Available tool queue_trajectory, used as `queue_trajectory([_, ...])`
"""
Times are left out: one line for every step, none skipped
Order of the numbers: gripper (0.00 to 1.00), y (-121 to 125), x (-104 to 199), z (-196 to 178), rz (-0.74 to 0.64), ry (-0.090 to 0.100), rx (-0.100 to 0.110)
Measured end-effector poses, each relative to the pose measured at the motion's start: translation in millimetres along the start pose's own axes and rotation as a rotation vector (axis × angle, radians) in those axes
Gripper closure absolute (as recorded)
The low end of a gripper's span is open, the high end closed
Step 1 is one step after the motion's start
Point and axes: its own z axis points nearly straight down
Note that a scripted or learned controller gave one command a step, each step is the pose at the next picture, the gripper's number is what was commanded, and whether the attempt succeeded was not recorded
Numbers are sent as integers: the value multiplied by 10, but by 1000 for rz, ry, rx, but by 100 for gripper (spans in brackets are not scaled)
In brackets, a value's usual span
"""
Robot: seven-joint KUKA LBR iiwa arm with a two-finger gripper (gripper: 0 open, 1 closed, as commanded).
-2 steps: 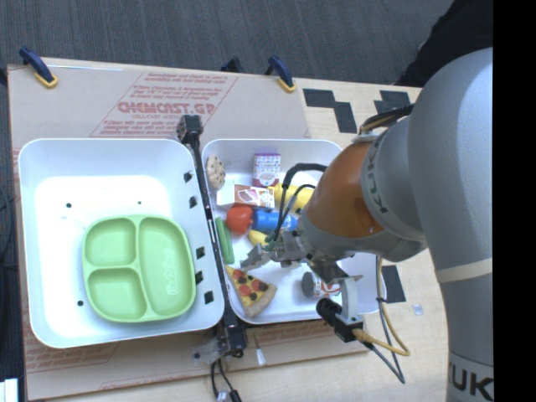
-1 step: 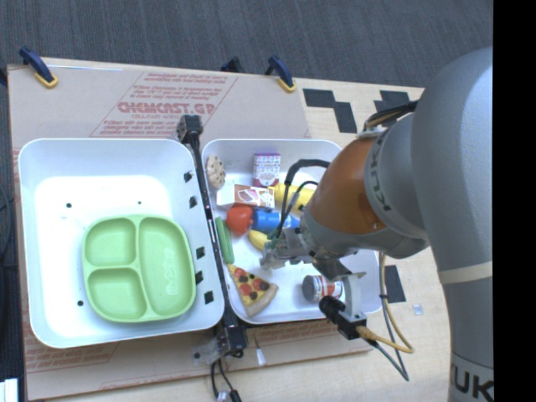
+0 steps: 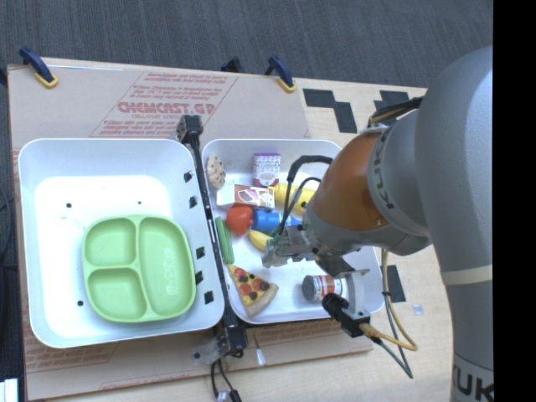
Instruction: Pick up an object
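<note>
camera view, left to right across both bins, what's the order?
Green divided tray → clips on the divider between the bins → pizza slice toy → gripper over the right bin → small can → grey arm.

We note a green divided plate (image 3: 138,268) lying in the left bin (image 3: 50,162). Under both bins lies brown cardboard (image 3: 167,107) with red print. Blue-and-yellow clamps (image 3: 38,67) grip its far edge. Grey carpet (image 3: 167,15) lies beyond.
</note>
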Motion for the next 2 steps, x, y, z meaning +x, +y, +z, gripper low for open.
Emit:
queue_trajectory([100, 336, -909, 200, 11, 0, 0])
queue_trajectory([100, 1451, -1048, -758, 8, -4, -7])
